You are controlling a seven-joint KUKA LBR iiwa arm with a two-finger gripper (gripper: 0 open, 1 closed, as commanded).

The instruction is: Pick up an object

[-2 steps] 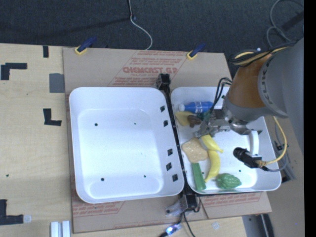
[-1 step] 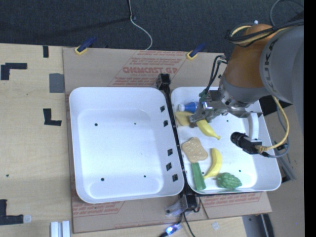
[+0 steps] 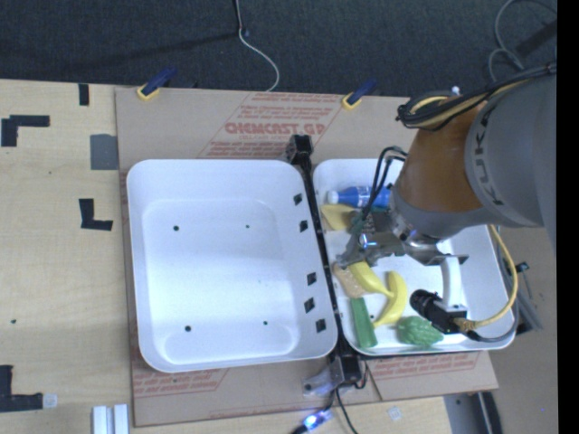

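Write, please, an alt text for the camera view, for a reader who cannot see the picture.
A grey and orange robot arm reaches from the right into the right white bin, its gripper low over a pile of small objects: a yellow banana, green items and a blue and white bottle. The left white bin sits alongside on a cardboard sheet.

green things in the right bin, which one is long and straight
The green stick, lying by the bin's left wall beside the banana. The other green item, near the front edge, is short and lumpy.
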